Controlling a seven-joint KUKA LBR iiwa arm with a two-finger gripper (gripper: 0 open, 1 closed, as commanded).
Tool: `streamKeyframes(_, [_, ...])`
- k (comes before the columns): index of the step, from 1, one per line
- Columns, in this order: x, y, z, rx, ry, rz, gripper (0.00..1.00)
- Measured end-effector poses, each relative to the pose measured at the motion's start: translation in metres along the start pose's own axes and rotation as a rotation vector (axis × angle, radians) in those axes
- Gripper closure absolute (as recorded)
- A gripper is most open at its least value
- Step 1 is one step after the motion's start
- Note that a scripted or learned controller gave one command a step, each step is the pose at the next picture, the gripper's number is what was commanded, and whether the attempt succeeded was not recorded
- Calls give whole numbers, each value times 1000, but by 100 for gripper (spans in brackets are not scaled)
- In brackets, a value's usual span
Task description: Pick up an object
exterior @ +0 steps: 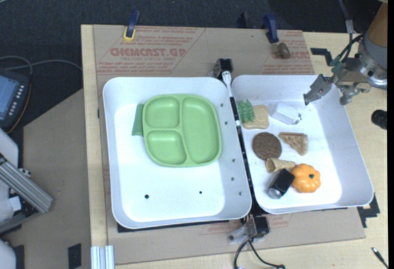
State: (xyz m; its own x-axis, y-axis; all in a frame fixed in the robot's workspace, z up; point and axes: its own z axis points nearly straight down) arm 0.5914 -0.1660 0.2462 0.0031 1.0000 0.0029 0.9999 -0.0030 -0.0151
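The bench (92,138) bears 2 white bins: the left bin (123,188) holds a green 3-compartment plate (182,130), and the right bin (354,157) holds the small objects. The gripper (329,90) hangs over the right bin's far right corner with its fingers spread and nothing between them. Below it in the bin lie a brown round cookie (266,145), an orange pumpkin (306,178), a black block (281,183) touching the pumpkin, and a white piece (285,114).
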Motion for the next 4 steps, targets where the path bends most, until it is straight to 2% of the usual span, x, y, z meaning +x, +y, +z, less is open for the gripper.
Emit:
streamKeyframes(1, [0,2,-8,-14,-3,-3,0])
streamKeyframes(4, [3,7,140,-10,-1,-4,0])
